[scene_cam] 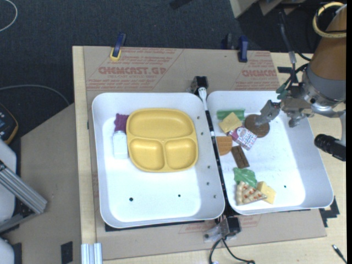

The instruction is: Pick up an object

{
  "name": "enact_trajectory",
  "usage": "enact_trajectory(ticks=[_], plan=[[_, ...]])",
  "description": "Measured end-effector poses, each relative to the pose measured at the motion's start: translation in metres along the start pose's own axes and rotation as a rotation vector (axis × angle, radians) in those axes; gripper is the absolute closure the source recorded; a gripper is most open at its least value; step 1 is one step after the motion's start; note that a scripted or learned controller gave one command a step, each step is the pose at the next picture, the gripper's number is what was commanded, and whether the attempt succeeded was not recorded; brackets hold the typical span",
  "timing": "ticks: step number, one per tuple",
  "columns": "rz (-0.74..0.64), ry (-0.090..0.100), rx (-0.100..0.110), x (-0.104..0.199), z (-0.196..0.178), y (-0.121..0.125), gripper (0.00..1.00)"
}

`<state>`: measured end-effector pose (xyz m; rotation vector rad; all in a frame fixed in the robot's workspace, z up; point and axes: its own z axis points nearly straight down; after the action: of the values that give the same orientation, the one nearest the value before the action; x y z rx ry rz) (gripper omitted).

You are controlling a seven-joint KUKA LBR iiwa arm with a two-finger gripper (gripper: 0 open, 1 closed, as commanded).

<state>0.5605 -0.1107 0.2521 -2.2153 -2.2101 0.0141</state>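
Arm (pixel 329 65) is reaching in from the right of the frame, pincer (pixel 268 114) hanging over the upper part of the right bin (pixel 308 164), just above the brown disc (pixel 257 126). Can't tell if it's spread or pinching anything. Pickable stuff is sitting clustered along that bin's left side: yellow wedge (pixel 231 122), red-white packet (pixel 243 137), brown bar (pixel 239 156), green piece (pixel 245 176). They're crowding each other, so a clean grab is looking awkward. Left bin (pixel 159 205) is carrying the yellow tray (pixel 162 138) on the worktop (pixel 181 65)
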Motion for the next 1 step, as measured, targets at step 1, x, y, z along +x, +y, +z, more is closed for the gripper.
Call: enact_trajectory(ticks=[1], plan=[[-0.002, -0.002, -0.013, 0.0001, -0.0068, 0.0021, 0.0]])
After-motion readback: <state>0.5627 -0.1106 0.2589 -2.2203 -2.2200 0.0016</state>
